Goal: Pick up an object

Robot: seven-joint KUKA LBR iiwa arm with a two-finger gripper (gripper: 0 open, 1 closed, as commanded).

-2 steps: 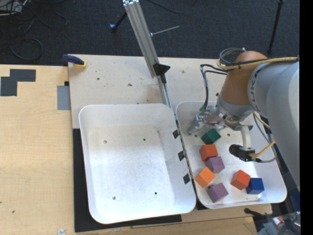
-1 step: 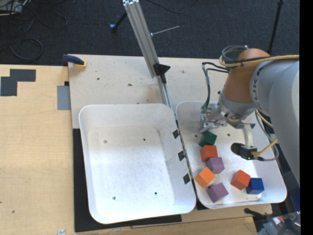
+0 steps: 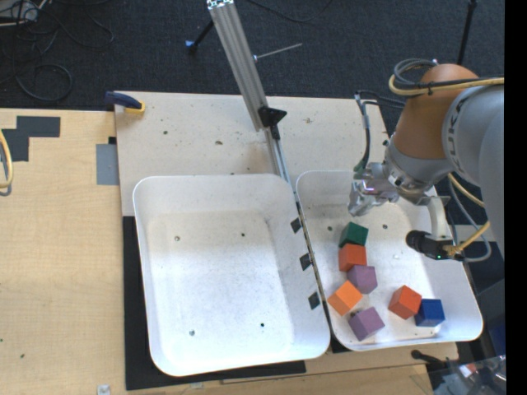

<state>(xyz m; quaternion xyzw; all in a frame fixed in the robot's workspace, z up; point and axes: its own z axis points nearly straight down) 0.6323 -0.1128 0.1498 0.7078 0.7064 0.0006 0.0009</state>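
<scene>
Your end effector (image 3: 360,206) hovers above the green cube (image 3: 355,234); finger state: cannot tell. Risk: the red cube (image 3: 352,256) touches it, so descent may jam or nudge both.

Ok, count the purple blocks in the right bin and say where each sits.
2. One purple block lies mid-cluster, just below the red-orange block. The other purple block lies near the right bin's front rim, below the orange block. None looks hidden.
</scene>
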